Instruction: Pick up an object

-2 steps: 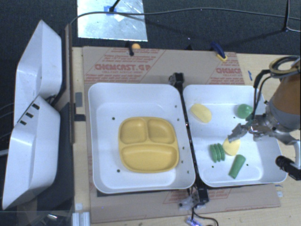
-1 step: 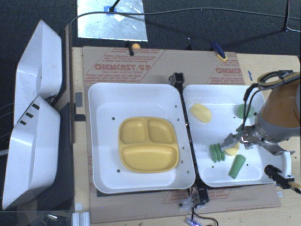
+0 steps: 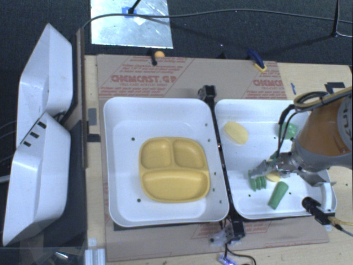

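I see my pincer (image 3: 263,175) low in the right bin (image 3: 248,112), though I cannot tell its state. A small yellow piece (image 3: 273,176) lies right at its tip, a green block (image 3: 257,183) just below, and a green cylinder (image 3: 277,195) nearby.

Heads up: the arm (image 3: 325,137) runs off your right edge. It covers most of a green piece (image 3: 288,130) in the right bin (image 3: 248,110). Yellow bit (image 3: 273,176) is half under the gripper (image 3: 259,175).
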